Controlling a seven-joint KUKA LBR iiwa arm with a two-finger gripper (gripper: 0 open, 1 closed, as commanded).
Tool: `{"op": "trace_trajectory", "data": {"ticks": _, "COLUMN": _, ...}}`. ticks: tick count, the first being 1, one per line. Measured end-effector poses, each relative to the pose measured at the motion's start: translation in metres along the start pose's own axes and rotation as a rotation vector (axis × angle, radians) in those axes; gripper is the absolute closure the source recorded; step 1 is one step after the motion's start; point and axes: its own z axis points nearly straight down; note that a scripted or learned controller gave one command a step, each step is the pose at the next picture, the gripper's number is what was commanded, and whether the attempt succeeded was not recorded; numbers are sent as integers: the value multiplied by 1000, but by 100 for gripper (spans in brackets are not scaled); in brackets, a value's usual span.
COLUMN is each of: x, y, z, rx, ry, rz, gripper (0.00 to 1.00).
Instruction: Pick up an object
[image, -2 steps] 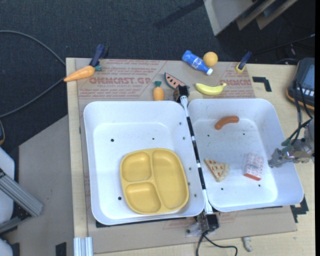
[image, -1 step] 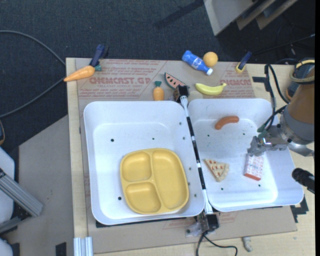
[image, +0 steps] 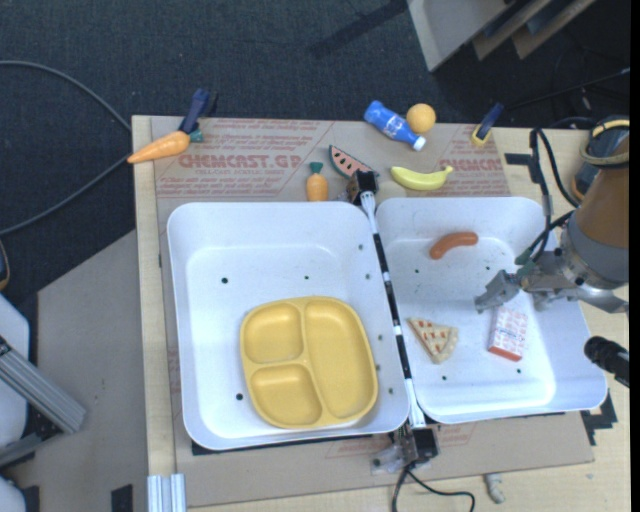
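In the right bin (image: 470, 395) lie an orange-red sausage (image: 453, 243) near the back, a pizza slice (image: 433, 338) at the front left, and a white and red packet (image: 508, 332) at the right. My gripper (image: 505, 289) hangs low over the right bin, just above the packet's top end and to the right of the sausage. Nothing shows clearly in its grasp. The grey arm with its orange band (image: 603, 220) comes in from the right.
The left bin (image: 200, 250) holds a yellow divided plate (image: 305, 360). Behind the bins lie a banana (image: 420, 178), a blue bottle (image: 392, 124), an orange ball (image: 421, 116), a watermelon slice (image: 346, 160), a small orange toy (image: 317, 186) and a carrot (image: 160, 149).
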Motion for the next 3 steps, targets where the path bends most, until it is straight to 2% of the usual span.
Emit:
{"op": "trace_trajectory", "data": {"ticks": 1, "x": 53, "y": 8, "z": 40, "rx": 4, "ry": 2, "rz": -1, "gripper": 0}}
{"op": "trace_trajectory", "data": {"ticks": 2, "x": 49, "y": -9, "z": 109, "rx": 3, "ry": 1, "rz": 1, "gripper": 0}}
{"op": "trace_trajectory", "data": {"ticks": 3, "x": 49, "y": -9, "z": 99, "rx": 2, "ry": 1, "rz": 1, "gripper": 100}}
